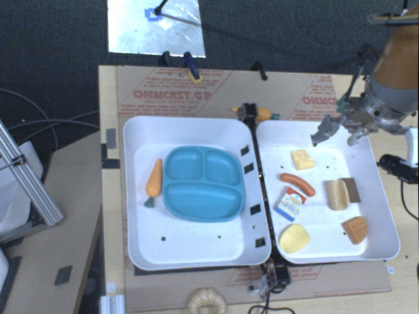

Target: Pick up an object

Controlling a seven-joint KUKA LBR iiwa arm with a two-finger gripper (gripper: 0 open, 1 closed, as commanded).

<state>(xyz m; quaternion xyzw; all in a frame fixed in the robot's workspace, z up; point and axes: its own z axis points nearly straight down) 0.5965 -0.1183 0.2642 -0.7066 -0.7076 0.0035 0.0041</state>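
Note:
My gripper (339,133) hangs open above the far part of the right bin (386,214), its two fingers spread with nothing between them. Below and left of it lies a yellow cheese cube (302,159). Further toward the front lie a red sausage (298,183), a small white and blue carton (290,203), a bread roll with a brown block (340,193), a waffle piece (355,229) and a pale yellow chip-shaped piece (294,238). In the left bin (141,175) sit a blue divided plate (201,183) and a carrot (154,178).
The two bins meet at a black-clipped seam (258,188). An orange item (262,114) lies behind the bins on the cardboard. A metal sheet (154,18) lies at the back. A beige ring (207,301) rests at the front edge.

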